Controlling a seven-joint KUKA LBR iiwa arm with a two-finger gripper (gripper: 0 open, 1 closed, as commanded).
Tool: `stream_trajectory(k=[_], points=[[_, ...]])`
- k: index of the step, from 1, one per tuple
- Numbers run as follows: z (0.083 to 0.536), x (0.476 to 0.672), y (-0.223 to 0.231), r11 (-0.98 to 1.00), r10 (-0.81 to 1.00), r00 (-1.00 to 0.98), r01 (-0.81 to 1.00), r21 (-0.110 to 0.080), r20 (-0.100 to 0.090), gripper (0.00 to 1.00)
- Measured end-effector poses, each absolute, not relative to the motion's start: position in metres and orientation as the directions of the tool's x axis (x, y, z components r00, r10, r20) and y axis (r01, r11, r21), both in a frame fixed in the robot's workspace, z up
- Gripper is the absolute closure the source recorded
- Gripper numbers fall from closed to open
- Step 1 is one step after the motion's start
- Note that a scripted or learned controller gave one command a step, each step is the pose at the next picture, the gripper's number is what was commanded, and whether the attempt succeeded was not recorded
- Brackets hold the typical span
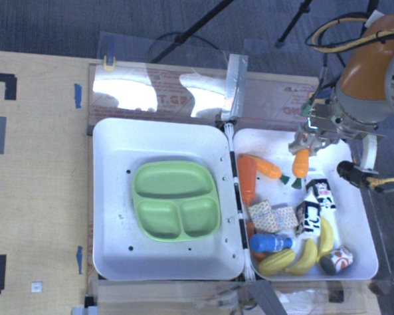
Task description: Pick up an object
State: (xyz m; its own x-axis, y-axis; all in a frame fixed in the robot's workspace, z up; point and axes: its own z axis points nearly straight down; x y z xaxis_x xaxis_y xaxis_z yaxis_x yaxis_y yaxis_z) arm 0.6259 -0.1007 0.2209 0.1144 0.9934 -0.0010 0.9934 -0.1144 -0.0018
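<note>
Over the right bin [370, 264], near its far wall, the pincer [304, 148] hangs with a small orange carrot [300, 163] pinched between its fingers, the carrot pointing down and seemingly lifted clear of the heap. That suits the task: held upright by its top, it can rise without snagging its neighbours. Below lie a second carrot [268, 168], a tall orange cup [246, 180], a black-and-white toy cow [312, 206], bananas [303, 254] and a blue bottle [269, 243], crowded together. The left bin [105, 241] holds a green divided plate [176, 200], likely a drop-off spot.
</note>
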Motion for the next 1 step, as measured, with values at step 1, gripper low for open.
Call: stream_trajectory(k=[1], points=[[0.2319, 0.6260, -0.0571, -0.217, 0.976, 0.217, 0.976, 0.000, -0.001, 1.00]])
